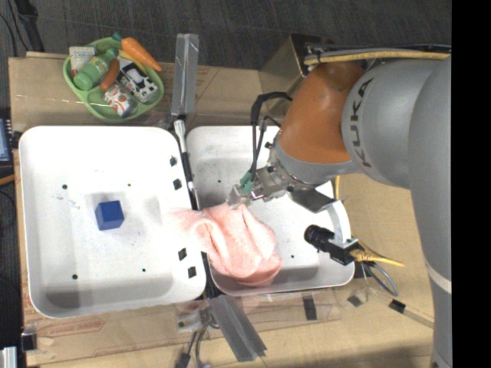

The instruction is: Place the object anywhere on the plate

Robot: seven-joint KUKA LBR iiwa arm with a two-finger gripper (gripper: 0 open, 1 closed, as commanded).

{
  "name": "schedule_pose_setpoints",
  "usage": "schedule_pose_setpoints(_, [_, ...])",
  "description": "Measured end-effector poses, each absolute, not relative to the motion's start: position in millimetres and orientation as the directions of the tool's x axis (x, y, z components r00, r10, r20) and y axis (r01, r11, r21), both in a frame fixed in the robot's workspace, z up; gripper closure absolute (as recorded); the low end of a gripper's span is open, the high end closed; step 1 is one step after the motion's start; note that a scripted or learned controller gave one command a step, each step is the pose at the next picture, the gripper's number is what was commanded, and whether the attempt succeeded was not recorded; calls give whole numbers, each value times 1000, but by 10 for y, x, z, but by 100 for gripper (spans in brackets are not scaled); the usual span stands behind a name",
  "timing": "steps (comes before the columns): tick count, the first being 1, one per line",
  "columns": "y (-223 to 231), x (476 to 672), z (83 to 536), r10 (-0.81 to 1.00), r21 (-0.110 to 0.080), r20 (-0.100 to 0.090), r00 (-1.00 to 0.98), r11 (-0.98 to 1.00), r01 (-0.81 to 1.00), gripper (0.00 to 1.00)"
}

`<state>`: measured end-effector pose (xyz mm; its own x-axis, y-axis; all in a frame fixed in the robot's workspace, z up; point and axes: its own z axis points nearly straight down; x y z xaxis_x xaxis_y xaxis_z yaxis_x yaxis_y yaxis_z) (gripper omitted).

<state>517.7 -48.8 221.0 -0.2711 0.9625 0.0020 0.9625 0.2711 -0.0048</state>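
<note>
- Here the gripper (pixel 244 193) hangs low over the right bin (pixel 222 148), at the upper edge of the pink cloth (pixel 238 240).
- Whether it is released, clenched or grasping the cloth cannot be told.
- The cloth lies crumpled in the right bin's lower part, one corner draped over the divider toward the left bin (pixel 46 205).
- A blue cube (pixel 110 214) rests in the left bin, well apart from the cloth.
- No plate is identifiable; judged so, placement remains undone, and which object is meant is uncertain.
</note>
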Motion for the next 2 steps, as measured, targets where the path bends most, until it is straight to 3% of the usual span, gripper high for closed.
schedule_pose_setpoints(1, [-61, 5440, 2144, 778, -1, 0, -629, 629, 778, 100])
schedule_pose_setpoints(2, [366, 5614, 2282, 468, -2, 0, -884, 884, 468, 100])
